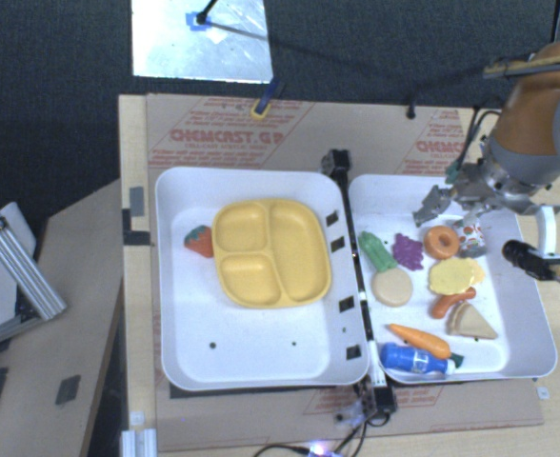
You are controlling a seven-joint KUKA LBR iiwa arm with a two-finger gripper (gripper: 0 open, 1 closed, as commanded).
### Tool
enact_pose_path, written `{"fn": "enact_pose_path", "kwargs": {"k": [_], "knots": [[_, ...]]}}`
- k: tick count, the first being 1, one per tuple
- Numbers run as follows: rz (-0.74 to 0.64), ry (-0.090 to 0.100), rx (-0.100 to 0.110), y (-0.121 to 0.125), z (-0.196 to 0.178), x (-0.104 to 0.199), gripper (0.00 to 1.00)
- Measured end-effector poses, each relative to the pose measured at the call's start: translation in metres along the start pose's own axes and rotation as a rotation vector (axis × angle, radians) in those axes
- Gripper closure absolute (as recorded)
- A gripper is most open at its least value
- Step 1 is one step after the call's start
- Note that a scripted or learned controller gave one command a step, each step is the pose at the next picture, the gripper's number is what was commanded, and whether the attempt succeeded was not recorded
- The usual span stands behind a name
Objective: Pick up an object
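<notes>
1. We see the arm (537,112) reaching in from the right, its gripper (459,209) low over the far part of the right bin (537,350).
2. We cannot tell how the gripper stands; its end is a blur of grey metal against the white bin floor.
3. No object is seen clamped in the gripper.
4. The doughnut (442,243) lies just below the gripper end, very near it; whether they touch we cannot tell.
5. Beside the doughnut, to the left, lie the purple grapes (409,251) and a green vegetable (376,252).
6. Nearer us lie a round cracker (391,288), a yellow flat piece (455,276), a sausage (450,302) and a sandwich wedge (471,323).
7. Along the near edge of the right bin we see a carrot (418,338) and a blue bottle (415,359).
8. The left bin (180,350) bears a yellow divided plate (269,251), with a strawberry (200,241) touching its left edge.
</notes>
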State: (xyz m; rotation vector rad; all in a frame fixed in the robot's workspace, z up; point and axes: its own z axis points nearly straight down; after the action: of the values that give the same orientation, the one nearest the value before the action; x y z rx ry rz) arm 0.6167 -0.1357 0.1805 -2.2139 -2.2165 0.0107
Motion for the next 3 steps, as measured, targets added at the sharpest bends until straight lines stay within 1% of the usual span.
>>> {"fn": "enact_pose_path", "kwargs": {"k": [1,2,3], "knots": [[-0.002,-0.002,-0.012,0.003,-0.007,0.0,0.0],[-0.003,-0.001,-0.008,0.0,0.05,0.009,0.0],[-0.002,-0.006,-0.021,0.004,0.091,0.008,0.0]]}}
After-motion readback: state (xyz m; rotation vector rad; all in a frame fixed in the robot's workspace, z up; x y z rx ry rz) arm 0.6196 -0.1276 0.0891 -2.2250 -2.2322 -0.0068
